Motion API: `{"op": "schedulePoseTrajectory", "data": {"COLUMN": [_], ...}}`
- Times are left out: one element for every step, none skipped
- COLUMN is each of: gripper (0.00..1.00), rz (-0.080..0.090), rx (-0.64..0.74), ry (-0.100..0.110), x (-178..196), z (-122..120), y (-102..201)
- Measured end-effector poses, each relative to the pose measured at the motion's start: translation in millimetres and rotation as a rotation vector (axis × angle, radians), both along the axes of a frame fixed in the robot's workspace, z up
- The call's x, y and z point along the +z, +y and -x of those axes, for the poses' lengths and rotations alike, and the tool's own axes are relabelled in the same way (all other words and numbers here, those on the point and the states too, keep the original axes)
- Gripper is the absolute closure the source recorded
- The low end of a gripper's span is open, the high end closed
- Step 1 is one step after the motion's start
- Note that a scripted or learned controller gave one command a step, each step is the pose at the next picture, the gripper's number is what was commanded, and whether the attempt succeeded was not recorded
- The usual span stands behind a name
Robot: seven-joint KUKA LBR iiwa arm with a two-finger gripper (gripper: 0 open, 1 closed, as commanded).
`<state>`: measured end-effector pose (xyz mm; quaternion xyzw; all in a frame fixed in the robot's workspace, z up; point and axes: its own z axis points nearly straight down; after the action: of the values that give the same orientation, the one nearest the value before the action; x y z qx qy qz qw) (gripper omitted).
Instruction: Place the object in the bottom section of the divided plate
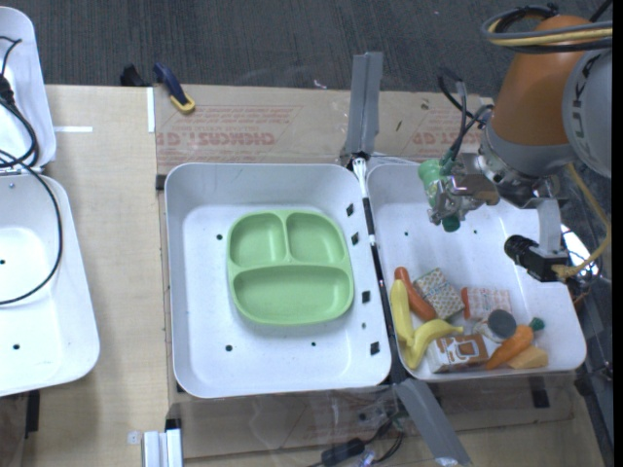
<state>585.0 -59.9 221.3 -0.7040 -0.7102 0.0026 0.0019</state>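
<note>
Over right bin [389, 261], gripper [446, 202] (jaws unclear), green item [431, 172] blurred.

robot lab | white bins [185, 261] on bench [97, 125] | cables [29, 212]

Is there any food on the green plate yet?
No, it is empty. All three sections of the green plate show bare green, and the toy food lies piled in the right bin.
</note>
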Motion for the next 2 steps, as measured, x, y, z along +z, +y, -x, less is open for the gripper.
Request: {"op": "schedulePoseTrajectory", "data": {"gripper": [1.0, 1.0], "rz": [0.0, 0.003], "rx": [0.05, -0.297], "ry": [0.003, 0.004], "x": [-34.5, -33.7], "z": [14.4, 101.4], "y": [46.6, 97.1]}}
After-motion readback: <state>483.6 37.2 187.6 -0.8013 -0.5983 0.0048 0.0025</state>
